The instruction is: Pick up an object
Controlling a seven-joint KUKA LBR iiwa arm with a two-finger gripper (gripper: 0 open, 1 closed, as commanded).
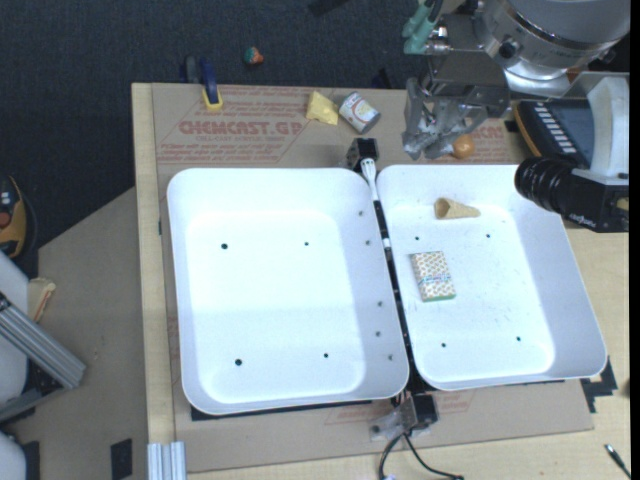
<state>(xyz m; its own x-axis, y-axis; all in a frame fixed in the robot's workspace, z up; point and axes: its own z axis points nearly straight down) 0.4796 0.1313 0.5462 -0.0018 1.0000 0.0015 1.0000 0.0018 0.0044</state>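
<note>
Two white bins (280, 388) sit on the table (240, 128). At upper right the arm (560, 8) hangs its gripper (440, 138) above the right bin's far edge; its opening is unclear. A patterned box (432, 275) lies below, well apart.

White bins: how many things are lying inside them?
2, both in the right bin: a tan wedge near its far edge, and a patterned block near its middle, by the divider. Nothing looks hidden.

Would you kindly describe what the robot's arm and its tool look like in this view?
The arm is a rounded grey body with an orange band at the top. Below it hangs a grey metal tool, with green cable connectors beside its mount.
</note>
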